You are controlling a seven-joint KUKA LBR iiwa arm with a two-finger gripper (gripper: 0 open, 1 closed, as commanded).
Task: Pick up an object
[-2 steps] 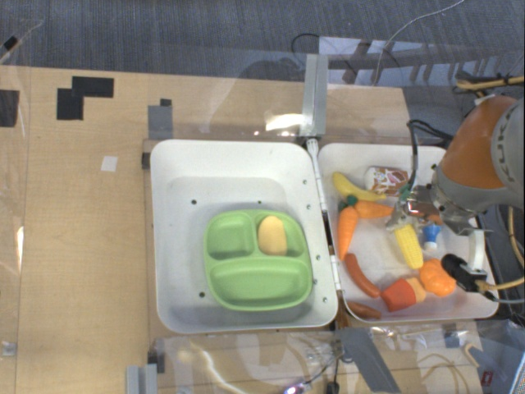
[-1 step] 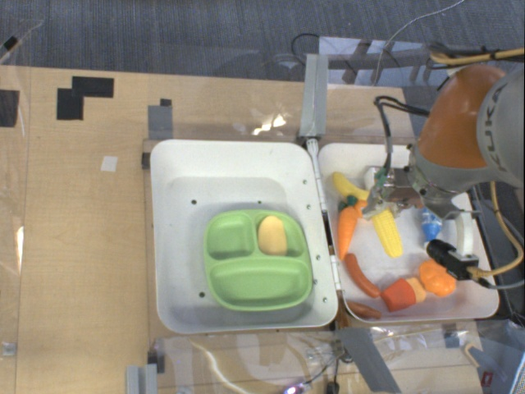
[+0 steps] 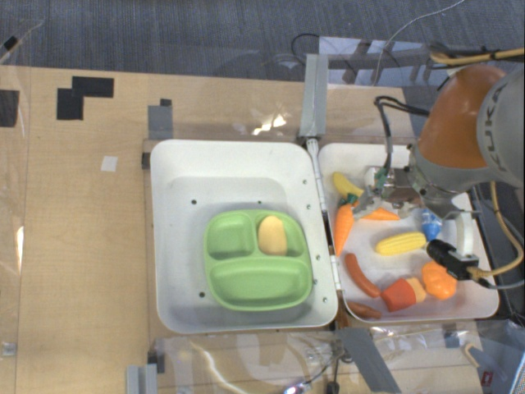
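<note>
Camera view: gripper (image 3: 379,189) just above carrot (image 3: 344,226).

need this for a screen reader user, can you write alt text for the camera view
A grey and orange robot arm reaches over the right white bin, which holds toy food including a corn cob, a carrot and a sausage. The left white bin holds a green divided plate with a yellow object.

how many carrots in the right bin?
2 that I can see: one carrot upright along the bin's left wall, a second carrot lying beside the gripper. The arm may hide more.
</note>
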